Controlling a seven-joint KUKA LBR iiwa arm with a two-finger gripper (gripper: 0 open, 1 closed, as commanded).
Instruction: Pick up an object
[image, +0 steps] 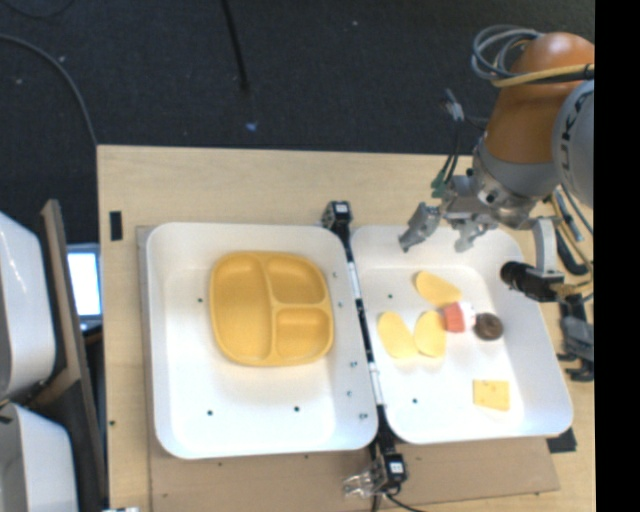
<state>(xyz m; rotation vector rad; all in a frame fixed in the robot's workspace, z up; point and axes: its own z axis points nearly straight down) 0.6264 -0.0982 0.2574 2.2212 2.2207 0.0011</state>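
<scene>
On my feed the wooden bench (120, 330) carries two white bins side by side, and I'll use the divided yellow plate (270, 306) as my landmark. It lies flat in the left bin (170, 400), roughly in the middle, with one long compartment on its left and two smaller ones on its right. The plate holds nothing that I can make out.

Moving right of the plate, across the black seam where the bins meet, I'm into the right bin (540, 410). First come two pale yellow oval slices, one (396, 335) just beside the other (431, 334), their edges touching or nearly so. A third yellow slice (438, 288) sits above them, a bit farther from the plate. Tucked against that cluster on its right is a small red-orange block (454, 318), with a white bit showing at its upper edge. Right of that again sits a small dark brown round piece (487, 326), apart from the block. Lower down, well right of the plate, a flat yellow square (490, 394) lies alone.

The tool (445, 228) hangs over the far edge of the right bin, up and right from the plate, above the slices. I see its two grey fingers spread apart, with nothing between them. The orange band of the arm (530, 100) sits above it at the right.
</scene>
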